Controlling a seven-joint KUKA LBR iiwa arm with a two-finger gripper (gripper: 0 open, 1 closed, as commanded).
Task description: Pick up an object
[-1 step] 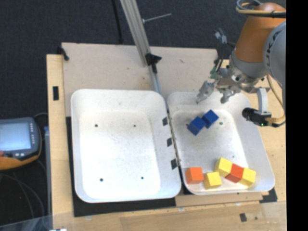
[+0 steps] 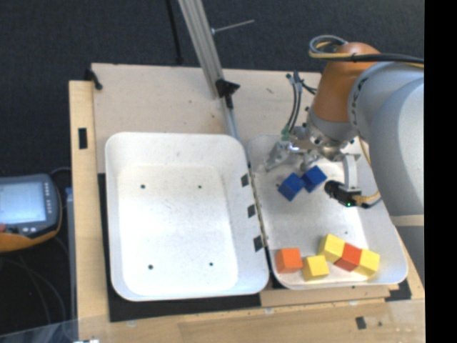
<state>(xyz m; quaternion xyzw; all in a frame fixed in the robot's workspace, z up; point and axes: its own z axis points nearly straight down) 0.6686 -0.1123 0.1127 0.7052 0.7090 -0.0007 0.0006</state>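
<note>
A: So, what sits on the bench?

B: Two shallow white bins side by side. The left bin (image 2: pixel 178 213) fills the middle of the frame; the right bin (image 2: pixel 371 227) lies at the lower right.

A: Where is the arm?

B: The grey arm (image 2: pixel 389 127), with its orange band (image 2: pixel 335 95), reaches in from the upper right. Its gripper (image 2: pixel 303 152) hangs over the upper part of the right bin.

A: Is the gripper wide, narrow, or holding something?

B: I cannot tell from this angle.

A: And the objects?

B: Two blue blocks (image 2: pixel 300 183) lie touching each other just below the gripper. Along the right bin's lower edge sit an orange block (image 2: pixel 288 259), then two yellow blocks (image 2: pixel 325 256), a red block (image 2: pixel 350 256) and another yellow block (image 2: pixel 369 261), clustered together.

A: Anything else?

B: A metal rail (image 2: pixel 203 45) slants down from the top centre, and a small screen device (image 2: pixel 25 206) sits at the far left.
</note>
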